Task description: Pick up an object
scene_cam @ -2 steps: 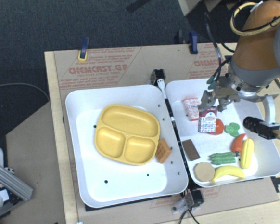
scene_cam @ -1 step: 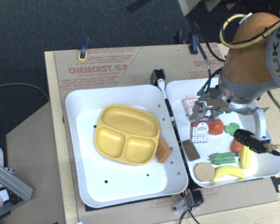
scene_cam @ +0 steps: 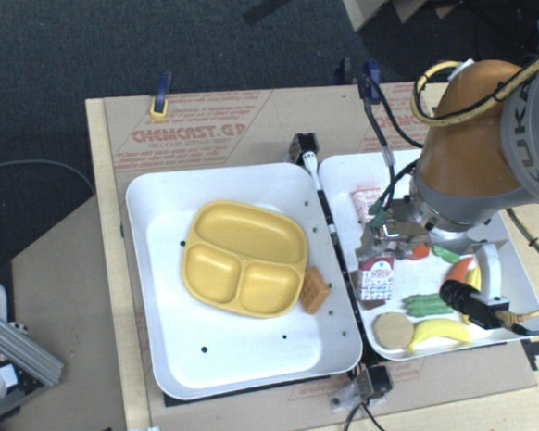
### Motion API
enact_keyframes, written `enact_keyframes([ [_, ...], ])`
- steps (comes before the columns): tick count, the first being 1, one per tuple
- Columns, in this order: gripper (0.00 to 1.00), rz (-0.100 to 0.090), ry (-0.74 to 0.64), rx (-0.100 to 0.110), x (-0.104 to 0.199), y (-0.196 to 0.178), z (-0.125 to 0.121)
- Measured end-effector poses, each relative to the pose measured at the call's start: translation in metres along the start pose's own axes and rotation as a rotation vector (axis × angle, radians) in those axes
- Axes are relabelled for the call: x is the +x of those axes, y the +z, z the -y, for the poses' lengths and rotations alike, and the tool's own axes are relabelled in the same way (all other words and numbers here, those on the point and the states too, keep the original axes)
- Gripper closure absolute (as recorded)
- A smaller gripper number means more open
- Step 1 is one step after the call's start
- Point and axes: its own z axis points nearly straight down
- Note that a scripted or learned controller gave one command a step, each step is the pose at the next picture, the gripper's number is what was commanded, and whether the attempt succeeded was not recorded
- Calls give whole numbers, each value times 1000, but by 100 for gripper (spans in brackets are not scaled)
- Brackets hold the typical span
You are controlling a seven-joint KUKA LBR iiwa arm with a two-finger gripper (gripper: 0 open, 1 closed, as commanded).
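Observation:
My gripper (scene_cam: 384,236) hangs low over the left half of the right bin (scene_cam: 333,171), under the grey arm and its orange band. Right below it lies a red and white packet (scene_cam: 375,281), and a small red piece (scene_cam: 417,252) sits beside it to the right. Nearer the front lie a green pod (scene_cam: 427,303), a yellow banana (scene_cam: 439,333) and a round tan disc (scene_cam: 393,330). An orange carrot-like piece (scene_cam: 460,270) shows to the right. A white and red label (scene_cam: 366,199) lies behind the gripper. I see nothing held.
The left bin (scene_cam: 155,293) holds a yellow three-part plate (scene_cam: 244,256) with a brown chunk (scene_cam: 314,290) at its right side. A raised rim divides the two bins (scene_cam: 332,242). The arm covers the right bin's back right part.

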Motion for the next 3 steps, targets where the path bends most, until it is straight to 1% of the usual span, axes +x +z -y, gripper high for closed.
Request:
enact_keyframes([
  [1,100,2,1,-9,-6,-13,-7],
  [2,100,0,-1,-4,8,-14,0],
  [3,100,2,2,-7,-7,-11,-10],
])
